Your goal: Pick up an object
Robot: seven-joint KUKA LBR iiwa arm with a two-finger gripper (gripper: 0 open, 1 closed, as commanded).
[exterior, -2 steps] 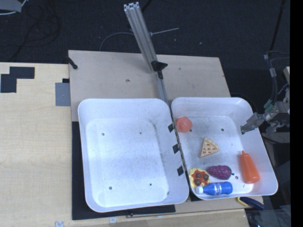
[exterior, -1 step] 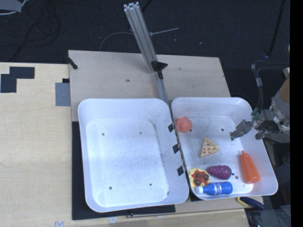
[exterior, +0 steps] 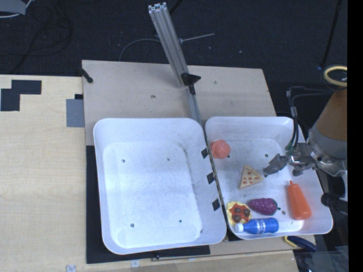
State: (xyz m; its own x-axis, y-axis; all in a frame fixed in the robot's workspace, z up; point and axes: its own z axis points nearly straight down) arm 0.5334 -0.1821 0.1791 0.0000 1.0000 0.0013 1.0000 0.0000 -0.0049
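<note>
On the surface (exterior: 142, 89), the left bin (exterior: 150, 186) lies beside the right bin (exterior: 249, 129), which holds a pink-orange ball (exterior: 220, 148), a pizza slice (exterior: 249, 177), a round patterned toy (exterior: 239, 212), purple grapes (exterior: 263, 205), a blue bottle (exterior: 260, 226) and an orange bottle (exterior: 298, 200). The claw (exterior: 274, 167), fingers apart and gripping nothing, hovers just right of the pizza slice.

a pale wooden worktop (exterior: 170, 89) sits on a dark speckled floor (exterior: 255, 27) strewn with thin cables (exterior: 136, 44), a slanted aluminium rail (exterior: 170, 41) rising from it, and a lighter wood surface (exterior: 39, 174) with grey and black patches adjoins on the left.
</note>
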